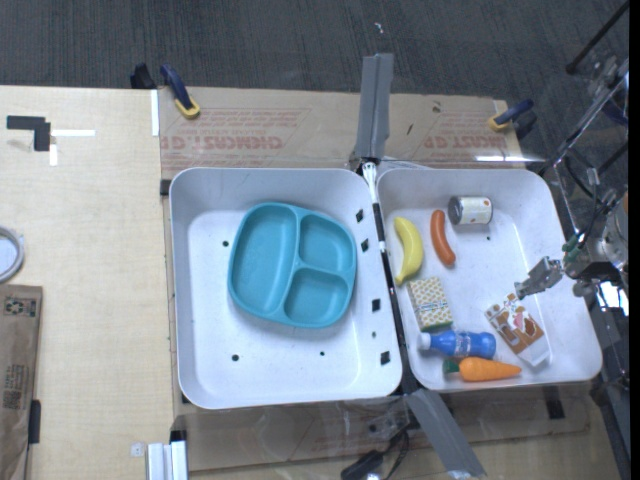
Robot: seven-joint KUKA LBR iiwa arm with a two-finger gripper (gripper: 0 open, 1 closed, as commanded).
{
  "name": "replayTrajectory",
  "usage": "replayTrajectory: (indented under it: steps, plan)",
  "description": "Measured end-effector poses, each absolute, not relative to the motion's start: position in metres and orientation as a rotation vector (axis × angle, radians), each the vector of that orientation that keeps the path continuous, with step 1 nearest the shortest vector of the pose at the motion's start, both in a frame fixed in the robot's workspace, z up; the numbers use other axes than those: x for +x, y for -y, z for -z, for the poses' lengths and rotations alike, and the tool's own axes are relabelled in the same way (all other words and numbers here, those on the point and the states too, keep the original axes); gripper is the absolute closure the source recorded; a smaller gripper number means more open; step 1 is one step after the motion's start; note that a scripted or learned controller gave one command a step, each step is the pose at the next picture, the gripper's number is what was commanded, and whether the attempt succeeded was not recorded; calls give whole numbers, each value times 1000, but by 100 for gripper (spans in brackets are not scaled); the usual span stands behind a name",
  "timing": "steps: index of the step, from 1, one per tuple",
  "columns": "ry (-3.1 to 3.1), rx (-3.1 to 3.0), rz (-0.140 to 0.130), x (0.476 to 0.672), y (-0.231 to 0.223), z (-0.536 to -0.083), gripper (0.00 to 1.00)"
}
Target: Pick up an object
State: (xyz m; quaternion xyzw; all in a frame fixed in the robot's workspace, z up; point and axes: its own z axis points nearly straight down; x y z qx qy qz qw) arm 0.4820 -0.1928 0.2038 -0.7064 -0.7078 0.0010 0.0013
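White plastic makes up the two shallow bins sitting side by side on the desk [80, 198]. One left bin [190, 298] carries a single teal divided plate [293, 265] with three compartments, lying flat near its middle. One right bin [560, 218] carries seven small things. Along its far side lies one small can [470, 210] on its side. Nearer the divider lie one yellow banana [408, 249] and, just beside it, one orange-red sausage [442, 237]. Below the banana sits one patterned box [431, 302]. Along the near edge lie one blue-and-white bottle [459, 344] on its side and one orange carrot [482, 370], the two close together. Toward the right wall rests one white carton [519, 328] with red print, tilted.

One gripper [535, 280] reaches in from the right edge, its tip over the right bin just above the carton's upper corner. Whether the jaws are spread or pressed together I cannot tell; nothing is visibly caught between them.

On the cardboard beyond the bins are two yellow-and-blue clamps, a left clamp [180, 93] and a right clamp [511, 118].
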Motion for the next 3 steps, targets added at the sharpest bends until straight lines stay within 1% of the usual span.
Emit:
replayTrajectory:
  steps: [1, 2, 3]
  plan:
    - [2249, -2193, -2, 500, 160, -229, 0]
    - [2379, -2054, -2, 481, 206, -248, 0]
    - [2414, -2006, -2, 499, 184, -118, 0]
